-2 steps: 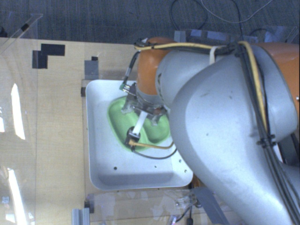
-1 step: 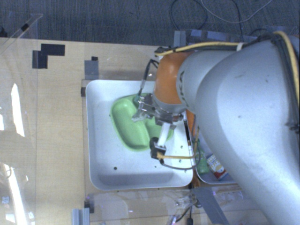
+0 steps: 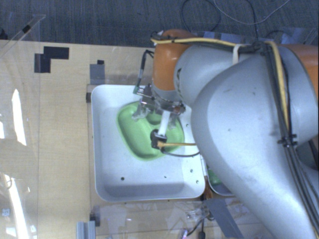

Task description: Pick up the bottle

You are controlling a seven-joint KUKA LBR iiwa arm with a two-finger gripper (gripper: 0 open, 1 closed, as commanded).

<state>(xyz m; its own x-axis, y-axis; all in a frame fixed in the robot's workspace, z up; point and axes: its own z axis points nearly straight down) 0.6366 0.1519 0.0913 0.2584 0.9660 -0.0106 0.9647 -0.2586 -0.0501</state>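
A pale green bottle (image 3: 135,133) lies on its side in the left white bin (image 3: 107,148), in the bin's upper middle. My gripper (image 3: 154,112) hangs directly over the bottle's far end and covers that part of it. The wrist with its orange band (image 3: 167,59) stands above the bin's back edge. The view does not show whether anything sits between the fingers.
The arm's large grey body (image 3: 249,133) spans the right half of the view and hides most of the right bin (image 3: 215,185), where a bit of green shows at its near left corner. A clear panel (image 3: 20,108) stands at the left of the bench.
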